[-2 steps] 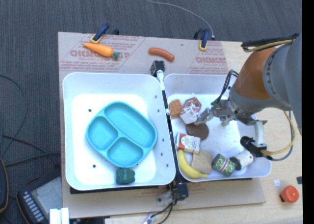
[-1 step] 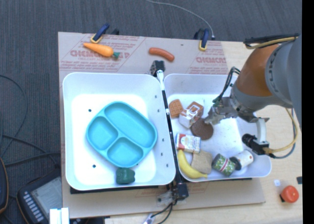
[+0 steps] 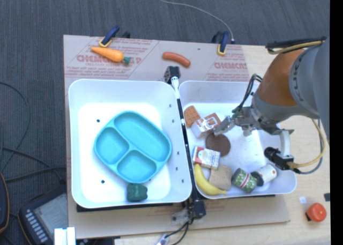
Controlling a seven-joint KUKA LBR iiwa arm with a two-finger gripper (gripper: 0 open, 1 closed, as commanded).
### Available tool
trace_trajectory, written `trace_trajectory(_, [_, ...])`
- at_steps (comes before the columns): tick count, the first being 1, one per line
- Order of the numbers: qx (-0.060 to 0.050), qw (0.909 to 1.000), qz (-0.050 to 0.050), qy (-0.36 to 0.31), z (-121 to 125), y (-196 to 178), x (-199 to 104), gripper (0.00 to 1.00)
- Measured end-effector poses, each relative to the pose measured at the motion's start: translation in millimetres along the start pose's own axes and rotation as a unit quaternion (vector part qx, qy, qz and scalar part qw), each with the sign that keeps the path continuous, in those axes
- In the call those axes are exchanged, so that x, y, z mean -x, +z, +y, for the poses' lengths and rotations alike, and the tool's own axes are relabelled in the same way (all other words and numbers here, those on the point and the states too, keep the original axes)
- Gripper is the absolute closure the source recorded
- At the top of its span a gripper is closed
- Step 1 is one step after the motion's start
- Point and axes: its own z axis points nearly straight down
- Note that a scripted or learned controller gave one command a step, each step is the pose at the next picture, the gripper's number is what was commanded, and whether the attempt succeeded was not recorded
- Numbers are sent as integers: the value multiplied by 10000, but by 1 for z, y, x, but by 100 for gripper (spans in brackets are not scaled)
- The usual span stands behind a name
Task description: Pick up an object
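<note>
My gripper (image 3: 227, 125) hangs low over the middle of the right bin (image 3: 278, 187), at the end of the grey arm with the orange band (image 3: 281, 80). Its tip is just right of a small white and red box (image 3: 208, 123) and just above a brown round cookie (image 3: 218, 145). Nothing shows between its tips. The same bin holds a waffle piece (image 3: 191, 115), a small carton (image 3: 206, 157), a banana (image 3: 206, 184), a bread slice (image 3: 220, 177), a green can (image 3: 244, 180) and a white bottle (image 3: 266, 173).
The left bin (image 3: 86, 99) holds a blue divided plate (image 3: 133, 146) and a green pepper (image 3: 137, 192). On the board behind the bins lie a carrot (image 3: 109, 54) and a sausage (image 3: 176, 59). An orange object (image 3: 316, 213) sits at the bench's right front.
</note>
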Motion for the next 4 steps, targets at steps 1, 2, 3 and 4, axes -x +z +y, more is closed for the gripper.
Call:
trace_trajectory(1, [-21,10000,5,-6,20,11,-35,0])
trace_trajectory(2, [-34,10000,9,-5,-60,12,-44,0])
trace_trajectory(3, [1,10000,-1,-5,-84,11,-46,0])
trace_trajectory(4, [5,10000,2,1,-83,1,-46,100])
